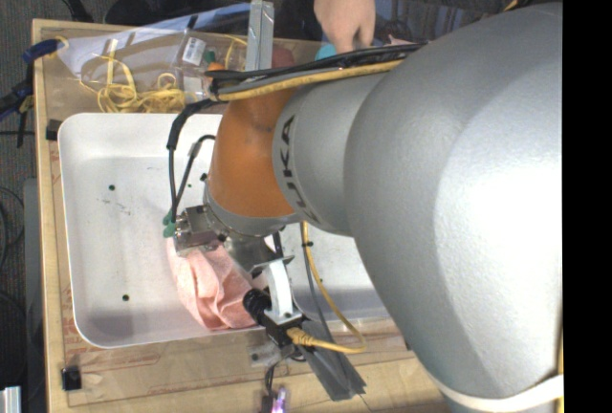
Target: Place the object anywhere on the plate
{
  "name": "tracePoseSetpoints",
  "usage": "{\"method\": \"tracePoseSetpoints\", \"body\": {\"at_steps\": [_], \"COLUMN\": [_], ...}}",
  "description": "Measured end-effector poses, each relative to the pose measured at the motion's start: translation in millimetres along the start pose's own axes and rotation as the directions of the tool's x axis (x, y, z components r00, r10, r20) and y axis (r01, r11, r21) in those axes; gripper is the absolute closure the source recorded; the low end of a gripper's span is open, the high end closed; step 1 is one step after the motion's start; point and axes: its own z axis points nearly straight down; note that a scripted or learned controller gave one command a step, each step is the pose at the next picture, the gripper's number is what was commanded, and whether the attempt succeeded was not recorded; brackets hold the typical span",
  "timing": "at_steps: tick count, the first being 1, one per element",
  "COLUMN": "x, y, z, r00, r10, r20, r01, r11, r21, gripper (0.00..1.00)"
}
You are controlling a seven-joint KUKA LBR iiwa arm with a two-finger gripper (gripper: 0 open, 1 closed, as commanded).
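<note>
The grey arm with its orange band (251, 163) reaches far over the left white bin (96, 210) and covers most of it. My gripper (205, 241) points down at the bin's near right part, with its tip buried behind the wrist hardware. Directly beneath it lies a pink, pale-mottled thing (208, 294) on the bin floor, touching or almost touching the gripper. I cannot tell whether this pink thing is the plate or the object. The arm hides whatever else is in the bin's right half.
A person's hand (344, 5) reaches over the bench's far edge. A clear bag with yellow bands (124, 84) lies behind the left bin. Cables and a yellow wire (320, 301) hang off the wrist near the front rim. The bin's bare floor lies to the left.
</note>
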Motion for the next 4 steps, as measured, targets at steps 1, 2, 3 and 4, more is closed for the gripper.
{"method": "tracePoseSetpoints", "body": {"at_steps": [1,2,3,4], "x": [-53,11,-59,38], "y": [-10,-2,-10,4], "z": [-56,6,-17,81], "r00": [0.999,0.998,0.96,0.964], "r10": [-0.033,-0.061,-0.279,-0.266], "r20": [0.0,0.0,0.001,0.001], "r01": [0.033,0.061,0.279,0.266], "r11": [0.999,0.998,0.96,0.964], "r21": [-0.004,-0.001,-0.005,-0.009], "gripper": [1.0,1.0,1.0,1.0]}}
